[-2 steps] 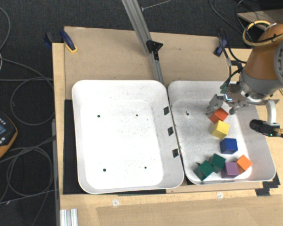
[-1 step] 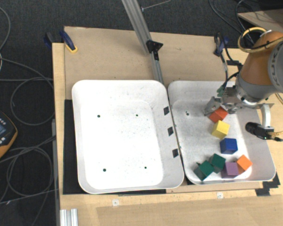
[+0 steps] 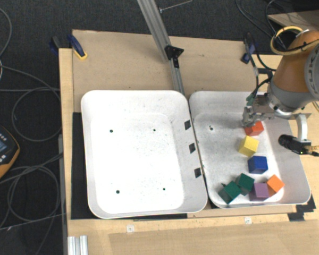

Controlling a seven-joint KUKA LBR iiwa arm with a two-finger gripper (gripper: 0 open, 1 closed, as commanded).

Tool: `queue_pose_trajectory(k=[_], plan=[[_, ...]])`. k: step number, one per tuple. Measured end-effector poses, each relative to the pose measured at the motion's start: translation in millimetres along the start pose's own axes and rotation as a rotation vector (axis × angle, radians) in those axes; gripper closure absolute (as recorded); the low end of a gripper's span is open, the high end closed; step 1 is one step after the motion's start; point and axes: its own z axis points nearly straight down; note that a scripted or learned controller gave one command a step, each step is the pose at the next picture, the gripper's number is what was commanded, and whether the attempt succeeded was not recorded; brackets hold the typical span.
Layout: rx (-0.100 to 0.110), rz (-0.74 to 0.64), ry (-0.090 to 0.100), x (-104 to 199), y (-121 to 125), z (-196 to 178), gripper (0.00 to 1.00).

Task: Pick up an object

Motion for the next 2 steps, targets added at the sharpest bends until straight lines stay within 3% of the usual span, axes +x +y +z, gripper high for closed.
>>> queue_pose_trajectory(k=[1, 2], plan=[[0.016, -0.002, 0.011, 1.8, 10.9, -62.1, 1.0], [0.018, -0.002, 0.012, 1.4, 13.5, -103.1, 1.0]])
